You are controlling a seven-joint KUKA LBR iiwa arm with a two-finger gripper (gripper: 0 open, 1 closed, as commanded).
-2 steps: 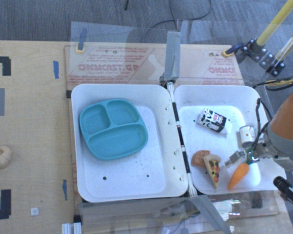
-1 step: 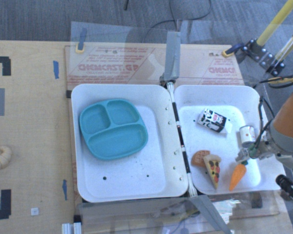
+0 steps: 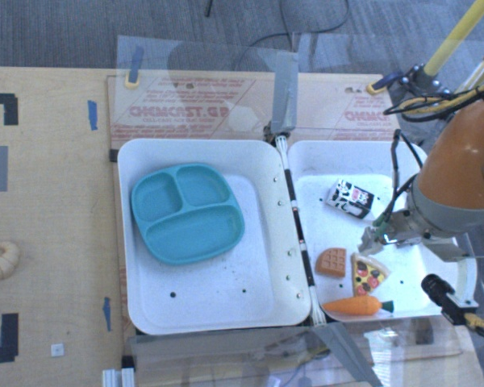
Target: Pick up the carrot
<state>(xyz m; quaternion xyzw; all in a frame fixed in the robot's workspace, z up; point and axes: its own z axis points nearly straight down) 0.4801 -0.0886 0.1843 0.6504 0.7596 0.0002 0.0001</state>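
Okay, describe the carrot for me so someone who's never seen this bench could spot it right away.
Look in the right bin, down at its near edge. The carrot lies flat there, just below the pizza slice and waffle. It is the long, plain orange piece with a green tip.
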